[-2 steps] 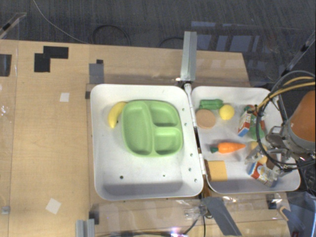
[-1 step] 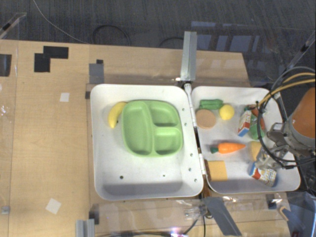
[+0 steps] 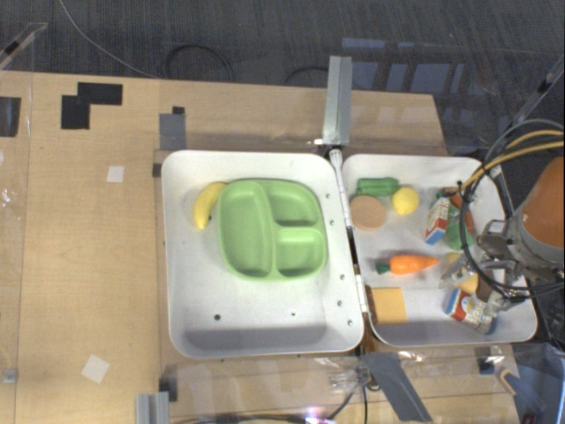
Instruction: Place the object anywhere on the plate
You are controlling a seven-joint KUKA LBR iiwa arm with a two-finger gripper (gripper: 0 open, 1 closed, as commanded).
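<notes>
Wooden worktop (image 3: 79, 263) carries two shallow white bins side by side; left bin (image 3: 256, 329) holds a green divided plate (image 3: 269, 228), three compartments, set slightly toward 12 o'clock of the bin's centre; a yellow banana (image 3: 207, 203) lies on the bin floor at the plate's 9 to 10 o'clock edge, touching or just beside the rim, not on the plate.

Right bin (image 3: 424, 323) holds the loose items; a green pepper-like piece (image 3: 377, 186) at 11 o'clock; a round tan disc (image 3: 368, 212) just below it; a yellow lemon (image 3: 404, 201) beside the disc at its 3 o'clock; an orange carrot (image 3: 408, 265) lying crosswise near the bin's centre; a flat yellow-orange square (image 3: 388, 305) at 7 o'clock; a red-and-white carton (image 3: 438, 219) toward 2 o'clock, a green item partly hidden behind it.

Arm enters from 3 o'clock, cables looping over the right bin; claw (image 3: 472, 294) sits low over the bin's 4 to 5 o'clock corner among small packaged items (image 3: 463, 306); whether it is spread or pinching cannot be told, too cluttered.
</notes>
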